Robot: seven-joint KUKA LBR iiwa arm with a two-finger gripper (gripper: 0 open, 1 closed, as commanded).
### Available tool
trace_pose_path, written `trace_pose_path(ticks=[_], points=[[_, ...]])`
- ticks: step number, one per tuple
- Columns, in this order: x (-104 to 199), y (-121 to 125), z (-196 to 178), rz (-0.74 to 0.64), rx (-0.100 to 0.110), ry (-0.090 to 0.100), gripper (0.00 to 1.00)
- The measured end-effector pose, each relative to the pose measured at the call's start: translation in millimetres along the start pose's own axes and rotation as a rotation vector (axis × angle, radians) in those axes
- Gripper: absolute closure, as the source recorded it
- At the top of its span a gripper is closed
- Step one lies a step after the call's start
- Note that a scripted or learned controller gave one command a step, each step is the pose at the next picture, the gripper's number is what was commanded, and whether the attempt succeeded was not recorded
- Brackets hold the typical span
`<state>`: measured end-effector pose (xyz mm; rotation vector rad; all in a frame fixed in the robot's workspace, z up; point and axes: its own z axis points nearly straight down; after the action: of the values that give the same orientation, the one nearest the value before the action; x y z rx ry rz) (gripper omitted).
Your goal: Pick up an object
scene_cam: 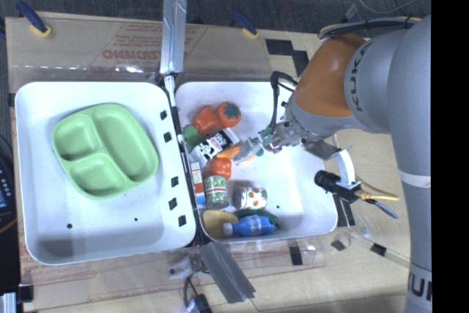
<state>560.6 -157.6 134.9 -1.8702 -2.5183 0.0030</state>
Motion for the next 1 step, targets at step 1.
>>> trace_pose_path(ticks=[1], points=[[-0.2,0.1,-0.3,0.000,-0.001,0.000,0.00]])
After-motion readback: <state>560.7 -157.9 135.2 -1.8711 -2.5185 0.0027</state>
